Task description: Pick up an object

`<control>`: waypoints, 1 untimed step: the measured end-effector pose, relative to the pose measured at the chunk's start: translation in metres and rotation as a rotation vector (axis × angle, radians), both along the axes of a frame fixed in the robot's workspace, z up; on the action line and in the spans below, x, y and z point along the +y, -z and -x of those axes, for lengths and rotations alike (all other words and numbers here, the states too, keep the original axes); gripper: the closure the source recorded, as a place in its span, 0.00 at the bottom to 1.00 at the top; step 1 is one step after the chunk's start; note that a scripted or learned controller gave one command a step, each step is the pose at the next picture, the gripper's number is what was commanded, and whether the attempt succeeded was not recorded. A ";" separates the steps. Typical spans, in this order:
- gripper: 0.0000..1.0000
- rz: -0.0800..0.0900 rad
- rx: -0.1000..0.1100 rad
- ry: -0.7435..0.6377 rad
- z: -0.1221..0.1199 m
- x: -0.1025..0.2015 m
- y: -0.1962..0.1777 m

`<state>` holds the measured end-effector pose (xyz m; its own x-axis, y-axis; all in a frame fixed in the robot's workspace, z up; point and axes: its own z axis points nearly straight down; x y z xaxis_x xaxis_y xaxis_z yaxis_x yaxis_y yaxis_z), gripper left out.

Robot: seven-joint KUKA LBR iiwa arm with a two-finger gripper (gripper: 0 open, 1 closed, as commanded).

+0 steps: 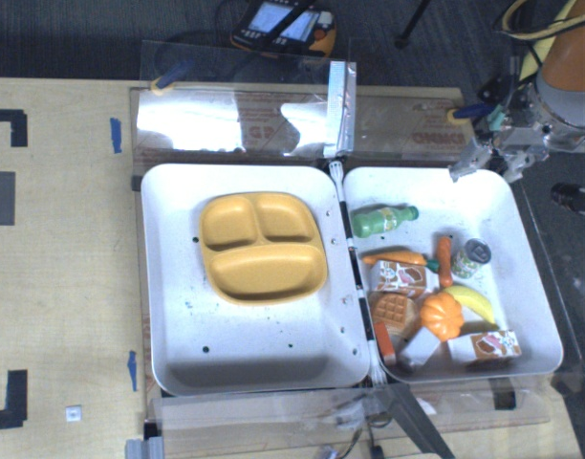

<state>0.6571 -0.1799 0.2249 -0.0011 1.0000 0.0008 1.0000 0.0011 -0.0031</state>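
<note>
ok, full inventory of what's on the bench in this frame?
left bin: 1, white, left half of the bench
divided plate: 1, yellow, in the left bin
right bin: 1, white, beside the left bin
bottle: 1, green, top of the right bin
banana: 1, yellow, right bin
pumpkin: 1, orange, beside the banana
waffle: 1, brown, right bin
small carton: 1, white and brown, lower right bin
handheld controller: 1, black and orange, on the floor beyond the bench
claw: 1, grey, above the right bin's far corner
</note>
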 end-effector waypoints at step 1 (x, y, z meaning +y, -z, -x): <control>0.00 0.000 -0.001 0.009 0.047 -0.002 0.126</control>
<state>0.6100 -0.1815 0.0991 0.0075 1.0000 0.0005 1.0000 -0.0075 -0.0025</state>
